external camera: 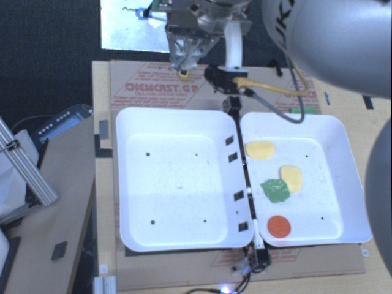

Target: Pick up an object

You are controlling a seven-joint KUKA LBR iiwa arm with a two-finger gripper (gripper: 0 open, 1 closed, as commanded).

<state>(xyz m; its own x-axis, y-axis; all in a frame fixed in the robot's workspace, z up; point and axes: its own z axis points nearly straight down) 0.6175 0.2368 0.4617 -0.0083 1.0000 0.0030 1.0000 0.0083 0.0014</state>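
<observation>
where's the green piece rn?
In the camera view the green piece lies in the right bin, near its middle, touching the yellow piece on its upper right, with the orange disc just below it.

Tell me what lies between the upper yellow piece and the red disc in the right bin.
In the camera view, a green piece and a second yellow piece, touching each other, lie between the upper yellow piece and the red disc.

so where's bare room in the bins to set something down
The left bin floor is bare wall to wall. In the right bin, the strip along its right wall is free. Its middle is crowded: yellow piece, second yellow piece touching the green piece, orange disc.
</observation>
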